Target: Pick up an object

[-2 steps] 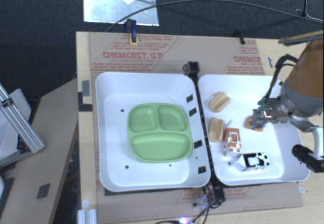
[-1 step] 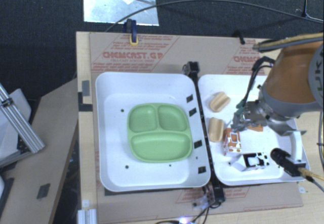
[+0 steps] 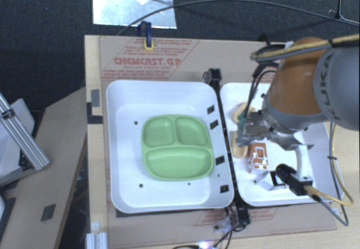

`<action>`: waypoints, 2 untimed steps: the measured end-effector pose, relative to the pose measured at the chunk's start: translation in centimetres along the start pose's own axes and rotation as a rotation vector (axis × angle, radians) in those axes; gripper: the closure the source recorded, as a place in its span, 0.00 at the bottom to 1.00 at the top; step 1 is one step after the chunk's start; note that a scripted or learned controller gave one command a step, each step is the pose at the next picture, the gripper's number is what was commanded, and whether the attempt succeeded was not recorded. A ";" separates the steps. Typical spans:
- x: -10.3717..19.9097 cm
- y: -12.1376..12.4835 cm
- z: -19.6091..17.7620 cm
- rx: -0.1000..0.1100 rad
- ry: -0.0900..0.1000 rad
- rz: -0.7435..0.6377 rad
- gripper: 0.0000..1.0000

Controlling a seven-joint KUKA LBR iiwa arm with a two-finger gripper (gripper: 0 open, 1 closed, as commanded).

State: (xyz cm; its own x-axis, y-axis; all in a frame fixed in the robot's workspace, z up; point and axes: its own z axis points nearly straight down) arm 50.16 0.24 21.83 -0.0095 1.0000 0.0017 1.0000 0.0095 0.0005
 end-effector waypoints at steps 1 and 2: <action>5.2 -0.2 0.8 0.001 0.000 0.000 1.00; 10.5 0.3 -0.7 -0.001 0.001 -0.001 1.00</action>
